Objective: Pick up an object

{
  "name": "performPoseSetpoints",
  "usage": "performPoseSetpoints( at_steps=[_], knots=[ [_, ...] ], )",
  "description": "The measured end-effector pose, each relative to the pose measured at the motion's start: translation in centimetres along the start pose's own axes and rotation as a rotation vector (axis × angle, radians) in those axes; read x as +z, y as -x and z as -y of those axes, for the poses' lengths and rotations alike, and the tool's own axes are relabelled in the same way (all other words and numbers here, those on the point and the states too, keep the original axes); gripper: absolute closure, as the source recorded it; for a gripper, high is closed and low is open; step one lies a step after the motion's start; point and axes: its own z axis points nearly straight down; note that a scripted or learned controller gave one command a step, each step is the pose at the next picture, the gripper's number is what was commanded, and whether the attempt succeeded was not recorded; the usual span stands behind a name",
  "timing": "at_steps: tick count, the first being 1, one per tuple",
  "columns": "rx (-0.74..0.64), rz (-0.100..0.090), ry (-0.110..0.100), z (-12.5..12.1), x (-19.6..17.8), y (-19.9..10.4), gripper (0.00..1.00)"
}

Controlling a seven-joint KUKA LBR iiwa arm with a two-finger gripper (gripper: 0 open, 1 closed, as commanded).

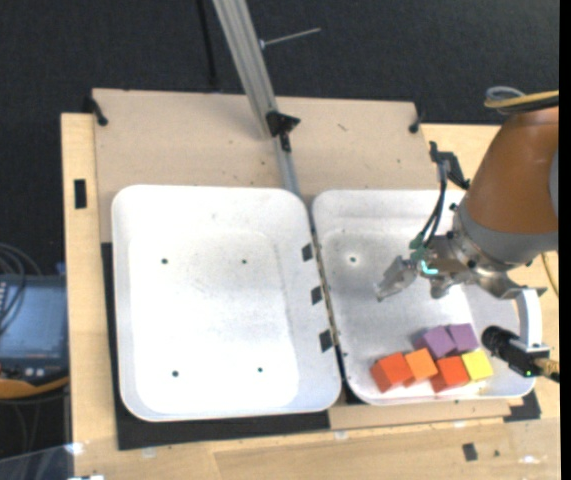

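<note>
1. Camera view: the pincer point(397, 276) hangs over the middle of the right bin point(365, 218), fingers spread apart, nothing between them.
2. Blocks cluster at that bin's near right corner: red-orange block point(393, 371), orange block point(422, 363), second red-orange block point(452, 372), yellow block point(477, 365), purple blocks point(446, 340) behind them. All are apart from the pincer.
3. Left bin point(215, 298) sits beside on the desk point(195, 138).
</note>
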Motion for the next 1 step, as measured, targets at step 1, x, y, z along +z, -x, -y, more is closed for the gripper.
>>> performPoseSetpoints(
  at_steps=[1],
  knots=[
    [0.004,0.001,0.005,-0.09,-0.18,0.02,0.00]
  ],
)
